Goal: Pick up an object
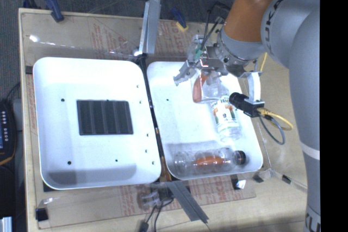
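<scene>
2 shallow white plastic bins with rounded corners, side by side on the desk [32, 30]. Left bin [54, 84]: 1 dark ribbed rectangular panel [105, 117], flat. Right bin [168, 117]: 2 clear plastic bottles. One bottle with an orange-and-white label [225, 114] lies lengthwise near the right wall; its neck end sits under the gripper [204, 70]. The other, a clear bottle with orange contents and a dark cap [209, 159], lies along the near wall. Gripper hovers over the right bin's far end; fingers' state: cannot tell. 2 blue clamps [54, 8] on the far desk edge.
</scene>
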Controlling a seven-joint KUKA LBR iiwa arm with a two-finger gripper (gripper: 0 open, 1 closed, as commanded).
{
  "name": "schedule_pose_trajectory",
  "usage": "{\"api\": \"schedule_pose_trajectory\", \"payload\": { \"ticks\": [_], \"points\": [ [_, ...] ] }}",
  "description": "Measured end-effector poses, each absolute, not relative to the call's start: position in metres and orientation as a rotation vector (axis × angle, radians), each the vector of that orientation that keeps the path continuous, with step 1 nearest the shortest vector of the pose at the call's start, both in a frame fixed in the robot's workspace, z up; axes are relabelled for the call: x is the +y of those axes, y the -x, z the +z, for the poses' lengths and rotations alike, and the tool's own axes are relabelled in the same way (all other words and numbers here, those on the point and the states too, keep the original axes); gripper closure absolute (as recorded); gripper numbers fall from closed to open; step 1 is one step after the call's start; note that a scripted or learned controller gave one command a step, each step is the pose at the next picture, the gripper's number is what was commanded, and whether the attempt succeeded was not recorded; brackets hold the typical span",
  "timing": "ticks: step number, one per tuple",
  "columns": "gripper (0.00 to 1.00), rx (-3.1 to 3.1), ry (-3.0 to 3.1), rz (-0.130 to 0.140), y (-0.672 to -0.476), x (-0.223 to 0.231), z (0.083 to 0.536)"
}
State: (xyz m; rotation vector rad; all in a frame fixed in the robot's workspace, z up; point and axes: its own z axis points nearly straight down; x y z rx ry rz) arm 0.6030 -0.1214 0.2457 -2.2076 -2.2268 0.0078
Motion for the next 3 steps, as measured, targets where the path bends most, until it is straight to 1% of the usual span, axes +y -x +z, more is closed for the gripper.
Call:
{"api": "schedule_pose_trajectory", "payload": {
  "ticks": [1, 2, 3],
  "points": [
    [0.0, -2.306, 2.122, 0.007, -0.611, -0.184, 0.206],
    [0.0, -2.331, 2.089, 0.0, -0.623, -0.204, 0.089],
    [0.0, -2.491, 1.912, 0.003, -0.657, -0.208, 0.163]
  ]
}}
